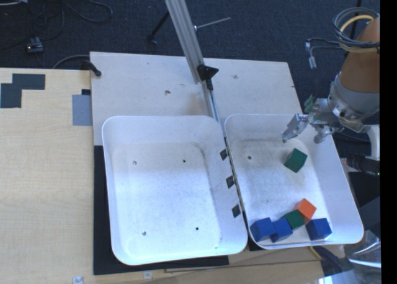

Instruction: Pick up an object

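Green cube (296, 160) sits alone in the upper middle of the right bin (347, 196), tilted, one corner pointing down-left. End effector (309, 130) hangs just above and slightly right of it near the bin's far rim, fingers spread wide, nothing between them. Key relation: the cube lies just below-left of the fingertips in the picture, near but apart, so judged from here the next move is a short shift toward the bin's middle and then a drop. Cube has no long axis, so finger alignment to its rotated faces matters more than direction.

Other candidates cluster at the bin's near edge, well apart from the end effector: orange block (307, 207), a second green block (295, 219), and blue blocks (271, 229) touching each other. Lone cube looks like the easier target, no neighbours crowding it. Left bin (124, 140) holds no blocks. Arm enters from the right, orange band (363, 69) above the wrist
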